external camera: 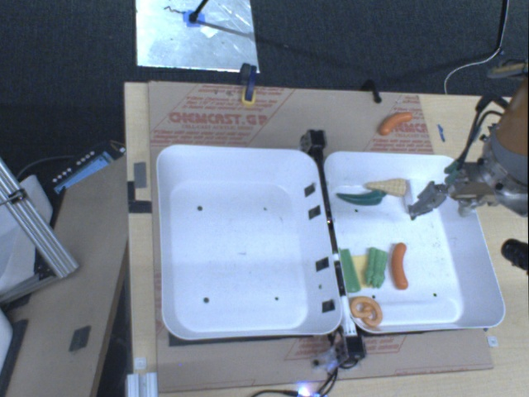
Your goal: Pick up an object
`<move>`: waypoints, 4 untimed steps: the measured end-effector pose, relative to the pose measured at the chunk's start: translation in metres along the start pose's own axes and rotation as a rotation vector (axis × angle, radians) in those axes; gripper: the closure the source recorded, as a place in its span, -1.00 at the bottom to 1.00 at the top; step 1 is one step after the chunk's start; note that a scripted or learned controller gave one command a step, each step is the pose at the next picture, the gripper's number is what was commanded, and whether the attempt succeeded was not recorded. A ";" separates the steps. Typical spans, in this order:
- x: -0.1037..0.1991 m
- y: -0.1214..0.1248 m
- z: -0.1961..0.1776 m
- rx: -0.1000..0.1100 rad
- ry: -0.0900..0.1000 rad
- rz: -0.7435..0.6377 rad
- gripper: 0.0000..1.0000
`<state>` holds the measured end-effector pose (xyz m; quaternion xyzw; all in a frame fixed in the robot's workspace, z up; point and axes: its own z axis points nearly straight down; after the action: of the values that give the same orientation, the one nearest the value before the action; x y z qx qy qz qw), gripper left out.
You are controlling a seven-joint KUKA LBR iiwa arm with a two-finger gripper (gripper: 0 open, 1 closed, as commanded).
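Gripper [423, 201] hangs over the right bin [475, 255], can't tell finger state, nothing visibly held. Likely targets all near it in that bin: cream wedge [390, 187], green pepper [361, 197], orange sausage [399, 265], green sticks [376, 266], pretzel [366, 310].

The shallow white left bin [240, 238] lies open; toy foods crowd the shallow white right bin's [463, 263] left half.

One fixed camera looks down at a slant from above the bench [273, 106], far enough to frame both white bins [240, 246] centrally with floor above.
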<state>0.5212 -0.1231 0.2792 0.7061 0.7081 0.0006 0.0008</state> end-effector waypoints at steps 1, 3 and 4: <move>0.097 -0.021 0.100 0.011 0.006 -0.010 -1.00; 0.114 0.090 0.021 -0.015 0.000 -0.006 1.00; 0.193 0.150 0.000 -0.008 0.004 -0.009 1.00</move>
<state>0.6711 0.0700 0.2791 0.7028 0.7114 0.0048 0.0020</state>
